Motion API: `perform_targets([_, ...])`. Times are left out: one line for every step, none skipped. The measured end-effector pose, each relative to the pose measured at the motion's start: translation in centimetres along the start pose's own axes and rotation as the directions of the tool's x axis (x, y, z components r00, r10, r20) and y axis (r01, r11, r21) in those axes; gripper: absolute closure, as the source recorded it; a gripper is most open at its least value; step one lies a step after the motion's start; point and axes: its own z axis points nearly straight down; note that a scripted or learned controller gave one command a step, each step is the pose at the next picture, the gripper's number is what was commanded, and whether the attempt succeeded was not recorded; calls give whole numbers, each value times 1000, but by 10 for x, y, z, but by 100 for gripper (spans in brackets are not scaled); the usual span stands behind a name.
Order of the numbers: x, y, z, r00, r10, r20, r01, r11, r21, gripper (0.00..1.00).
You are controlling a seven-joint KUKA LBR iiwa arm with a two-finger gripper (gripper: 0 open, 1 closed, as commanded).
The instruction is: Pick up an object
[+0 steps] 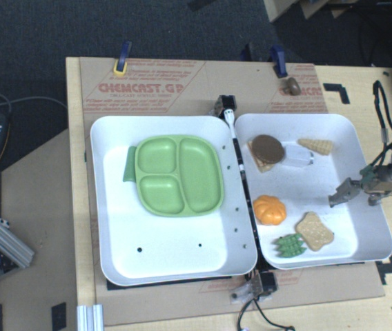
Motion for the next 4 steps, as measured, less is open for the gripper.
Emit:
perform_targets([0, 3, -7, 1000, -4, 4, 4, 1000, -13, 0])
perform_targets([3, 3, 36, 1000, -5, 1, 5, 1000, -8, 0])
perform_targets([2, 5, 97, 1000, -2, 2, 2, 1000, -14, 0])
perform_targets([2, 6, 97, 1000, -4, 3, 4, 1000, -16, 0])
